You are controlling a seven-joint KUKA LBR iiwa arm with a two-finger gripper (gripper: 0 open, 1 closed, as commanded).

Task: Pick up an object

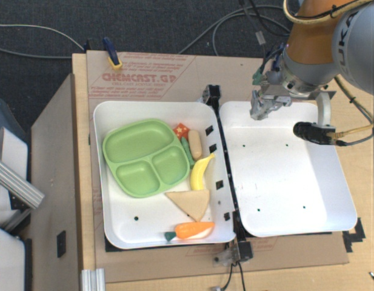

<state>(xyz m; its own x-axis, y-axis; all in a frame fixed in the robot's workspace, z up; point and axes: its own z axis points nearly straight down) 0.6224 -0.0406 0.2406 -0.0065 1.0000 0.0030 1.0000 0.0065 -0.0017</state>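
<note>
Lying near the frame's centre, the banana (200, 171) runs bottom-left to top-right, well left and below the gripper (260, 110), whose opening I cannot tell.

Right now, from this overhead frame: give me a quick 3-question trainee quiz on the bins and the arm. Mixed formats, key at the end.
1. True or false: the green divided plate lies in the left bin.
2. Multiple choice: the gripper hangs over
A. the plate
B. the far edge of the right bin
C. the toy carrot
3. Fill in: the yellow item between the plate and the divider between the bins is a toy ____.

Key
1. True.
2. B. It sits above the right bin's far rim, well apart from the toys in the left bin.
3. Banana, lying just above the tan wedge.
</note>
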